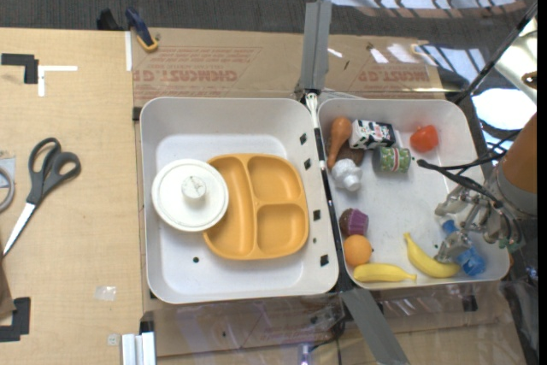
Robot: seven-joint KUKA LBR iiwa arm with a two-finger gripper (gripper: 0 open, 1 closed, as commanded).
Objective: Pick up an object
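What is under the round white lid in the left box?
The white lid lies on the left edge of the yellow divided plate, partly covering it. Whatever is under the lid is hidden.

Gripper low in right bin, beside banana.

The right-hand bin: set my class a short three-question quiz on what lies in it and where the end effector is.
1. True or false: the end effector is over the left bin, above the yellow divided plate.
2. Which item lies nearest the end effector?
A. the red ball
B. the curved banana
C. the purple item
3. Fill in: the orange sits right beside the second ____, at the near edge of the right bin.

Key: 1 false; 2 B; 3 banana.
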